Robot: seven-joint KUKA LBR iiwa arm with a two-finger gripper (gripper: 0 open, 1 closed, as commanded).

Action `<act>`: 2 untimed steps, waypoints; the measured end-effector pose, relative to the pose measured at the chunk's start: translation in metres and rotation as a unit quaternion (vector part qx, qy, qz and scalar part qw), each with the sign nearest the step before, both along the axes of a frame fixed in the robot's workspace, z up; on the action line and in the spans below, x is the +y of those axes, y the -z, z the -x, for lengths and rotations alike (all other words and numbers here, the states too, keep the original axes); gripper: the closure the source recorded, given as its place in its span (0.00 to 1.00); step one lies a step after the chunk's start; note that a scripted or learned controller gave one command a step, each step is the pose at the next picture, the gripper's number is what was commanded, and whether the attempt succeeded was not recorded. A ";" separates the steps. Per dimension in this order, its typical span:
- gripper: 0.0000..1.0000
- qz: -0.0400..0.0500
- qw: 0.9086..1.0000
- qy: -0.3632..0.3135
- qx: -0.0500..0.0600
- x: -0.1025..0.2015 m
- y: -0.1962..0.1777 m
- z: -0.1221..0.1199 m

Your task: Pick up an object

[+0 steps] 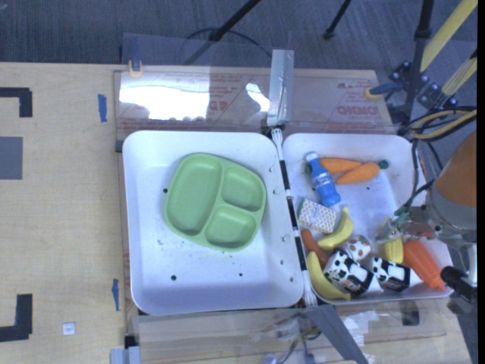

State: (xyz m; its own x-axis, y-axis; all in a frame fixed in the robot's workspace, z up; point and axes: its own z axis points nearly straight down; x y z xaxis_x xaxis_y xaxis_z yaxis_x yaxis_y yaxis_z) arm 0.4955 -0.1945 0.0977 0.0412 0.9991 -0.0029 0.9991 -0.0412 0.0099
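Observation:
The right bin holds a pile of toys. A blue bottle lies near its far left, next to two orange carrots. A white patterned packet, a yellow banana, a second banana and black-and-white cow toys crowd the near side. My gripper reaches in from the right, low over the bin's right part. It hangs just above a small yellow piece and an orange carrot. Nothing can be seen held in it.
The left bin carries a green divided plate. A raised divider separates the two bins. A clear panel stands behind them. The grey arm with its orange band fills the right edge, with cables above it.

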 end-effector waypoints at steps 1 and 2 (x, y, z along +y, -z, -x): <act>1.00 -0.002 1.000 0.006 0.005 0.052 -0.107 0.009; 1.00 0.000 0.999 -0.037 0.004 0.044 -0.111 0.002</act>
